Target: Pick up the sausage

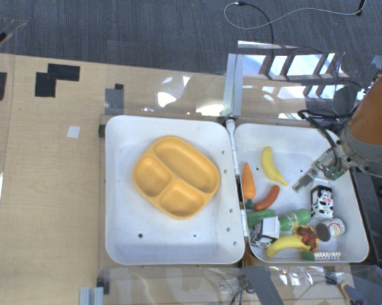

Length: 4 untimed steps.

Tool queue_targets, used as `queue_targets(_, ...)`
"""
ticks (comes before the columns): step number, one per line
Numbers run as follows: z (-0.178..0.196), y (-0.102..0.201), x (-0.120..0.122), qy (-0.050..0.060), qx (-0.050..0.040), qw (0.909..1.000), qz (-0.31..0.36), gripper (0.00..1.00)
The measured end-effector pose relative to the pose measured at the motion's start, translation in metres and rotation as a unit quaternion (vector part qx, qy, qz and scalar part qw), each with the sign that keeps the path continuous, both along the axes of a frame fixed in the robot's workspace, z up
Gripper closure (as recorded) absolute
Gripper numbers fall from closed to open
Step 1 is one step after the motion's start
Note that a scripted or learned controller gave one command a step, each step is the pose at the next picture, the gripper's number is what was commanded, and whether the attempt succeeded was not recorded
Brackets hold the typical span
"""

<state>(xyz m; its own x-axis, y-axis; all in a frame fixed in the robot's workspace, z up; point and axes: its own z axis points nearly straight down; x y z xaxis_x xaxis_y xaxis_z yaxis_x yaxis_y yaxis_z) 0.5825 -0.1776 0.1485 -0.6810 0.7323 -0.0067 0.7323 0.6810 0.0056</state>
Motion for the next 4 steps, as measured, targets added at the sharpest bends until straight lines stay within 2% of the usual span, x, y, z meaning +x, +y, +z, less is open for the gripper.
queue_targets(1, -0.059, -0.006, 0.019, -0.002, -0.0014, 0.9951, 0.099, 0.0)
queue_targets(2, -0.046, -0.004, 0.022, -0.005, -0.0007, 0.9952, 0.098, 1.0)
queue_targets(3, 0.082, -0.02, 0.002, -0.001, -0.0016, 0.991, 0.134, 1.0)
queue_targets(4, 0.082, -0.014, 0.026, -0.001, -0.003, 0.9636, 0.267, 1.0)
